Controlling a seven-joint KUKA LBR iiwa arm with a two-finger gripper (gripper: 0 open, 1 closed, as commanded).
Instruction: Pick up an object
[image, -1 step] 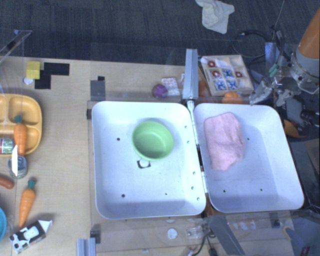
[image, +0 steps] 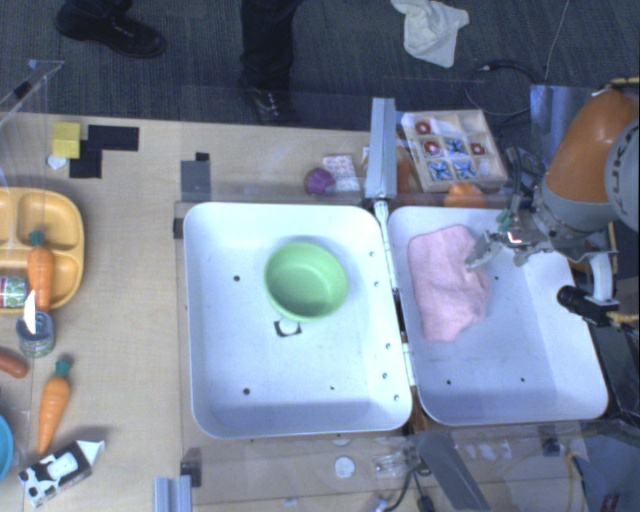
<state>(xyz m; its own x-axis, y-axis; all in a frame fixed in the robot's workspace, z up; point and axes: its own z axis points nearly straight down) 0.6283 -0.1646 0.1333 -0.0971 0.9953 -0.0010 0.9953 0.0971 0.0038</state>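
Right bin: pink cloth, gripper at its edge.
Pink cloth lies upper left in the right bin; gripper fingers apparently parted, touching the cloth's upper-right edge.

Pale wooden bench with two white bins, yellow tray, toy carrots.

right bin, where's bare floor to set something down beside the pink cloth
In the right bin, the bare floor runs along the near wall and up the right side, below and right of the pink cloth. The top left is crowded: the cloth lies there with the hand at its right edge. The left bin is bare around the green bowl.
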